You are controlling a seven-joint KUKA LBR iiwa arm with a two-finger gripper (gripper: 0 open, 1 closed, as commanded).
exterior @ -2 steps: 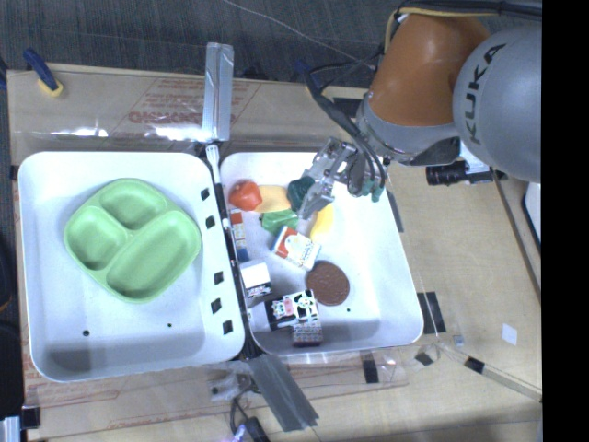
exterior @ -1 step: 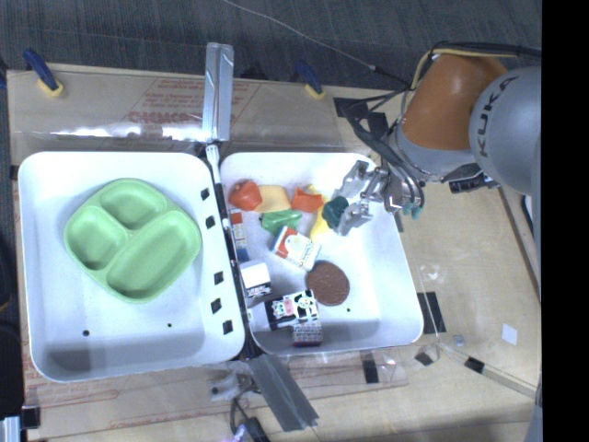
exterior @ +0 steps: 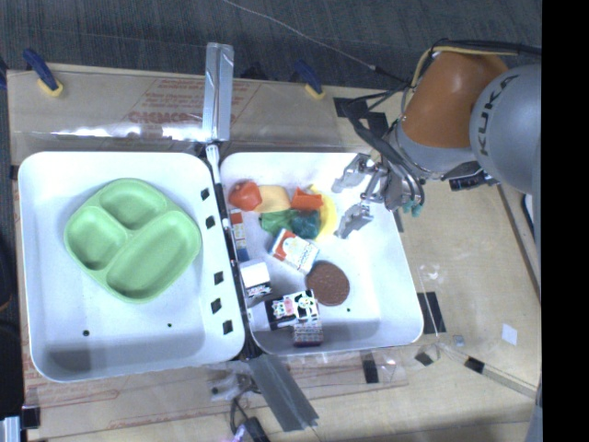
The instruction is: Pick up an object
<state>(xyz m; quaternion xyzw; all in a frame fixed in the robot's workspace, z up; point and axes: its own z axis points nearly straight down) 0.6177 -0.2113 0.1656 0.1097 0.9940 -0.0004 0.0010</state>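
Bench point(exterior: 479, 293) of pale wood bears 2 white bins point(exterior: 46, 274) over dark carpet point(exterior: 110, 7); claw point(exterior: 352, 196) spread open, holding nothing.

We had one camera, fixed above the bench point(exterior: 460, 274) and tilted, so that it looked down on both white bins at a slant. The left bin point(exterior: 46, 274) and the right bin point(exterior: 382, 284) sat side by side across the middle of the frame, both whole within it. The far edge of the bench and a strip of dark floor point(exterior: 110, 12) lay along the top. The arm point(exterior: 502, 109) came in from the right. We stood far enough back to take in most of the bench.
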